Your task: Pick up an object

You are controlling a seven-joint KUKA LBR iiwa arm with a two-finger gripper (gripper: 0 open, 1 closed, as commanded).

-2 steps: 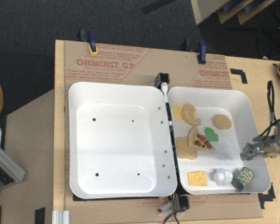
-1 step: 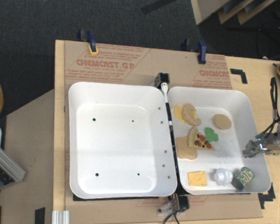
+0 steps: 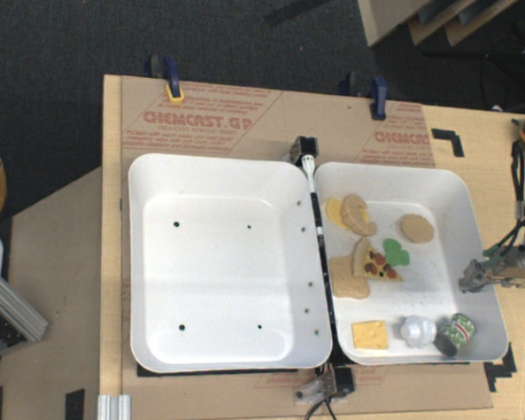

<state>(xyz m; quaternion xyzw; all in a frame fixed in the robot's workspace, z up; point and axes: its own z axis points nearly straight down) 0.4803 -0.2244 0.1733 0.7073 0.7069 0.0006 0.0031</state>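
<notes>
Closest to the lens, along the near wall of the right bin (image 3: 485,263), sit a yellow cheese block (image 3: 369,334), a pale silvery ball (image 3: 416,329) and a green can (image 3: 455,331) lying on its side, probably rolled or slid down against that wall. Farther in lie a pizza slice (image 3: 371,259), a green leafy piece (image 3: 395,253), a round cookie (image 3: 416,227) and tan bread-like pieces (image 3: 355,214), loosely scattered so any could be picked. Well apart from these, the left bin (image 3: 220,180) seems kept bare as a drop place. Over the right bin's rim hangs the gripper (image 3: 473,276); how its fingers stand I cannot tell, and nothing shows between them.
</notes>
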